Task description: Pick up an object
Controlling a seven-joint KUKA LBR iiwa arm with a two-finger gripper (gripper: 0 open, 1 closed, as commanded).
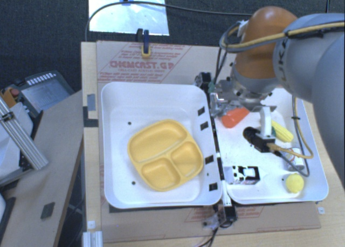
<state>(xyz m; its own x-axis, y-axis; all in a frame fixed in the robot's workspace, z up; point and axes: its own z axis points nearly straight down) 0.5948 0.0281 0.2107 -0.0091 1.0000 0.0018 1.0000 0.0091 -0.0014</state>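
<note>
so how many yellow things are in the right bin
2: a corn-like piece near the bin's right side, just right of the white gripper finger, and a round lemon-like one in the near right corner. The arm covers the bin's far part, so more may be hidden.

A robotics lab: grey arm (pixel 312 46) over white bins (pixel 156 92) on a cardboard-covered bench (pixel 140 62).

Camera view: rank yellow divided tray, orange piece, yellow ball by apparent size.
1. yellow divided tray, by far the largest.
2. orange piece, partly hidden by the arm, so its full size is uncertain.
3. yellow ball, looks slightly smaller than the orange piece.
</note>
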